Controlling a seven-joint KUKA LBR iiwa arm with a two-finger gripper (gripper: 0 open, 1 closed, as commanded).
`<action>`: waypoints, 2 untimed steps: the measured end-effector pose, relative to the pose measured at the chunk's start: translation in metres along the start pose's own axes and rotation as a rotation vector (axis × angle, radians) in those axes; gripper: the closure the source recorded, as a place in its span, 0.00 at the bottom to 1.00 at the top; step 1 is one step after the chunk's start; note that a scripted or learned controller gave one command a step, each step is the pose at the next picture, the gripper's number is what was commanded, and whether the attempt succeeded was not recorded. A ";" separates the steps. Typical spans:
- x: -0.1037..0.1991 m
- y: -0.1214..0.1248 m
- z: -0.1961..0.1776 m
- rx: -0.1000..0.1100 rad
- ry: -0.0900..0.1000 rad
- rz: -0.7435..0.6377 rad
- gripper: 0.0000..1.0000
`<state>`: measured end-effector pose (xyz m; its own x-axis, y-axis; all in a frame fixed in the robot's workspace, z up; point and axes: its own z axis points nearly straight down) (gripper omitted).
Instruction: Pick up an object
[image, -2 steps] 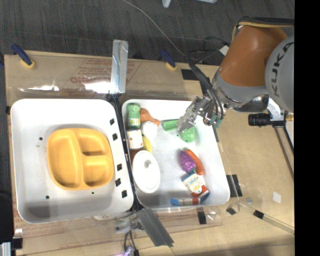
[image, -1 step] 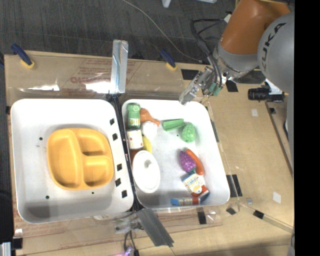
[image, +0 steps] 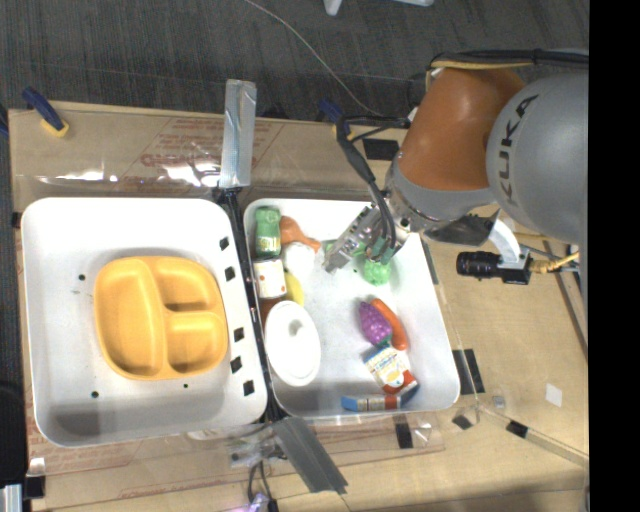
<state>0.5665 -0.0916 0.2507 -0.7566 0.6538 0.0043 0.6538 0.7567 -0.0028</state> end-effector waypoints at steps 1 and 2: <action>0.005 0.071 -0.017 -0.002 -0.004 0.198 1.00; 0.086 -0.003 -0.038 0.000 -0.002 0.437 1.00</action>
<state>0.5001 -0.0376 0.2894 -0.4088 0.9126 0.0009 0.9126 0.4088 -0.0036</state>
